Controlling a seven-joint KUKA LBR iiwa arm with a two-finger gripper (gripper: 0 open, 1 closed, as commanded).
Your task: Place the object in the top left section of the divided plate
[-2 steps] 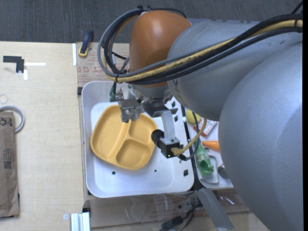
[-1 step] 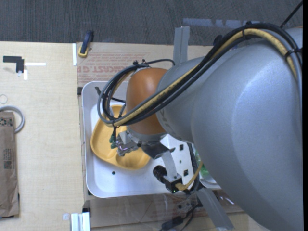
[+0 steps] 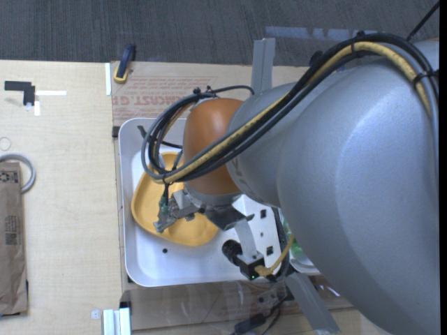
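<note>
Gripper [image 3: 166, 218] low over yellow divided plate [image 3: 150, 204] in white bin [image 3: 140, 267]; object unseen, jaw state can't tell.

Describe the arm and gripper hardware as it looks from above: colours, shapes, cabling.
The arm is bulky, rounded and glossy grey, with an orange band above the wrist. Black and yellow cables run along it and loop near the wrist. The gripper is small, grey metal, with a white bracket beside it.
</note>
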